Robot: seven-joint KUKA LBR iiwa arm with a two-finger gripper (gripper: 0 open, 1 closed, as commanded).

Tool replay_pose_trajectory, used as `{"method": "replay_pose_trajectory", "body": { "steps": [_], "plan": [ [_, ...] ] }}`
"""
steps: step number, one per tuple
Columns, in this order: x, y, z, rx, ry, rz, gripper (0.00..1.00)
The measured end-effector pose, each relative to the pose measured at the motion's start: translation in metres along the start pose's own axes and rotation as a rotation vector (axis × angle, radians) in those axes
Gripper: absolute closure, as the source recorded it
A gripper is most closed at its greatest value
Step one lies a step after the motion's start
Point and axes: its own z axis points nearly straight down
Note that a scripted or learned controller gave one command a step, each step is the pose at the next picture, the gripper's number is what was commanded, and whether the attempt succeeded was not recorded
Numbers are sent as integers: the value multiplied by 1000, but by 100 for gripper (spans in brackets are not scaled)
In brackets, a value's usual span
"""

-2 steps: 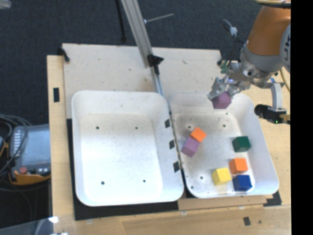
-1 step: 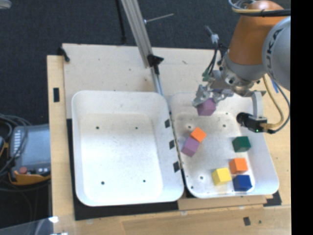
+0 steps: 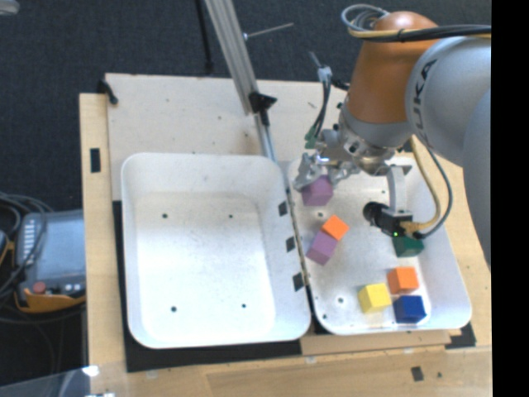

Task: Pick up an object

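Over the right bin's (image 3: 459, 304) far left corner, the gripper (image 3: 318, 174) hung from the grey arm (image 3: 450, 81) with its orange band (image 3: 384, 64), and a purple block (image 3: 316, 192) sat just beneath its fingers, touching or nearly so. Whether the pincer was clenched on that block or released could not be told from this slanted view.

Six blocks were counted in the right bin. Two were purple: the one under the gripper, and a second purple block (image 3: 321, 246) near the bin's left edge, midway along it. Two were orange: one orange block (image 3: 335, 227) touching the second purple one on its far side, another orange block (image 3: 403, 279) near the bin's near right corner. One yellow block (image 3: 374, 297) lay beside it toward the near edge, and one blue block (image 3: 409, 308) sat just below the orange one.

The left bin (image 3: 136, 172) lay alongside, touching the right bin. There were two bins in all on the bench (image 3: 182, 106).
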Motion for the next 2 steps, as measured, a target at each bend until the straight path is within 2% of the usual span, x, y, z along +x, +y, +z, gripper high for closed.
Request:
{"method": "replay_pose_trajectory", "body": {
  "steps": [2],
  "plan": [
    [105, -32, 17, 1, 0, -1, 100]
  ]
}}
